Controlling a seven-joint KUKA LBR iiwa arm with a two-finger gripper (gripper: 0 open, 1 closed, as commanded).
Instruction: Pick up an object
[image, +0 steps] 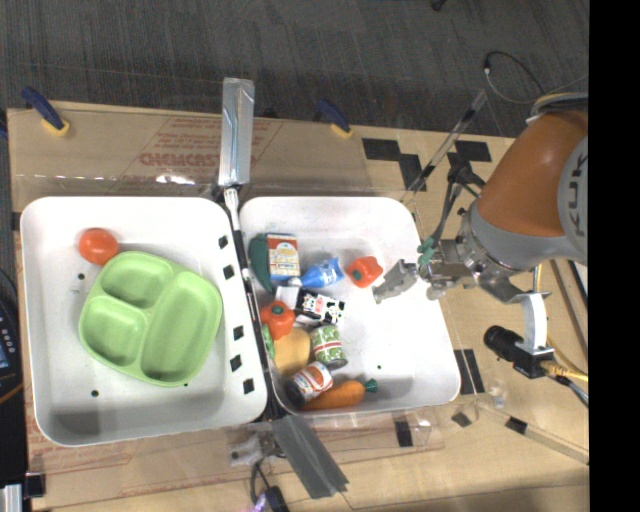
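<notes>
Objects for picking sit crowded along the left half of the right bin (430, 350), so you have many candidates packed close. Against the divider you see a dark green item (258, 258) with an upright orange-and-white carton (284, 256) touching it, and just right of that a small blue-and-white bottle (322, 273) lying tilted. An orange pepper-like toy (364, 269) rests a little apart from the bottle, nearest the gripper (395, 282). Below, a black-and-white cow-patterned carton (321, 307) lies beside a red tomato-like toy (279, 318), with a yellowish rounded piece (292, 350) under the tomato. A green-labelled can (328, 346) and a red-labelled can (313, 380) lie on their sides, and a carrot (336, 396) runs along the bin's near wall, touching the red can. You should note these lower pieces press on one another, so none stands free. In the left bin (40, 330) a light green divided plate (150, 317) fills the middle, with a red-orange ball (98, 244) just beside its upper left rim. The arm (530, 190) reaches in from the right, its orange band above the wrist, and the gripper hangs over the right bin's bare right part, near the pepper toy and apart from it. Nothing shows between the fingers; whether they are spread or pressed together you cannot tell from this slant.
</notes>
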